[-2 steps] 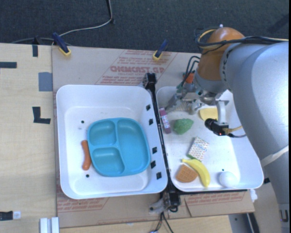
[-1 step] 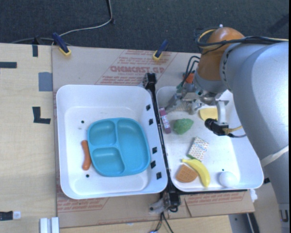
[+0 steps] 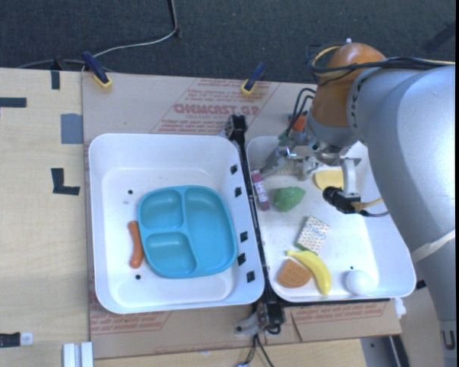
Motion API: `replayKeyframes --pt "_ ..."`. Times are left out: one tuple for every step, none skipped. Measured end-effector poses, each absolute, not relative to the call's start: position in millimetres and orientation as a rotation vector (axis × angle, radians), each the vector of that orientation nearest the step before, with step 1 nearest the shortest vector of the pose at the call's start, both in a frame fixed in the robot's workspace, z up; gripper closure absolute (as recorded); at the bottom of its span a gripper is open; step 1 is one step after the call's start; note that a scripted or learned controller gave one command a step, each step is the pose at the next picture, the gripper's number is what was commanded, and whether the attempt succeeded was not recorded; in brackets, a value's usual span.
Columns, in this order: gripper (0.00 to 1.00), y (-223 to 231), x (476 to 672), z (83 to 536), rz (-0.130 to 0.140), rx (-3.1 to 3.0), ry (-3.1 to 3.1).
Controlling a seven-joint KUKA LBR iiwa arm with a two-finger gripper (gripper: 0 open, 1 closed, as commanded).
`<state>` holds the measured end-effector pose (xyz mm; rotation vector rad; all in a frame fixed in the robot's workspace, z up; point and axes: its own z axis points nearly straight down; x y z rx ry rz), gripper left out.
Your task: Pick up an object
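Bins sit side by side on a cardboard sheet [image 3: 206,109] that covers the tabletop [image 3: 30,205], which is pale wood. The left bin [image 3: 107,205] holds a blue divided plate [image 3: 187,232], and an orange sausage [image 3: 135,245] lies just beside the plate's left edge, apart from the bin wall.

The right bin [image 3: 390,258] holds the loose pieces for picking. A green lump [image 3: 288,198] lies in its upper half, with a small purple piece [image 3: 260,189] just to its left, near the wall the two bins share. A yellow wedge [image 3: 329,179] lies to the right of the green lump, partly under the arm. Lower down is a speckled pale packet [image 3: 314,234], tilted on its corner. Below it a banana [image 3: 315,270] touches a round orange slice [image 3: 294,274], and a white ball [image 3: 358,281] rests near the bin's lower right corner.

The grey arm [image 3: 413,151] reaches in from the right, its orange band [image 3: 340,82] above the wrist. The tool [image 3: 291,157] hangs over the upper part of the right bin, just above the green lump and apart from it. Whether it is wide or narrow cannot be told from this angle, and nothing is seen held in it.

Two yellow clamps [image 3: 98,71] grip the far edge of the cardboard.
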<state>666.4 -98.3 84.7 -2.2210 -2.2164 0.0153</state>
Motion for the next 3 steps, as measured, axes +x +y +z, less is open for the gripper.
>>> replayKeyframes --pt "0.00 -99 648.2 86 0.002 -2.223 -2.224" --pt "0.00 -103 668.5 118 0.000 -2.220 -2.224" --pt "0.00 -98 655.4 85 0.001 -2.223 -2.224"
